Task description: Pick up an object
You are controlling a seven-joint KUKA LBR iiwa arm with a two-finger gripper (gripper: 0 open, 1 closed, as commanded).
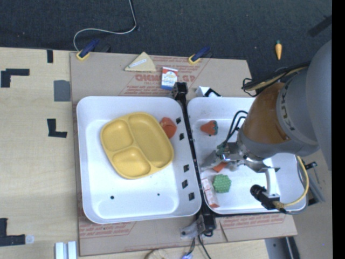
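Note:
In the right bin point(245, 104) lie a red strawberry-like toy point(208, 127), a green bumpy object point(221, 183), a small orange piece point(219, 167) and a red-and-white packet point(208, 192) along the bin's left wall. My gripper point(225, 154) is low over the bin's middle, just above the orange piece and the green object. The grey arm with its orange band point(267, 120) comes in from the right and covers much of the bin. The left bin point(89, 161) holds a yellow divided plate point(137, 144) and a small red cup point(168, 127) beside it.
A small red-and-white carton point(169, 78) and a pale wedge point(141, 63) lie on the cardboard behind the bins. A black divider point(186, 139) runs between the bins. Black cables point(237, 125) loop near the wrist.

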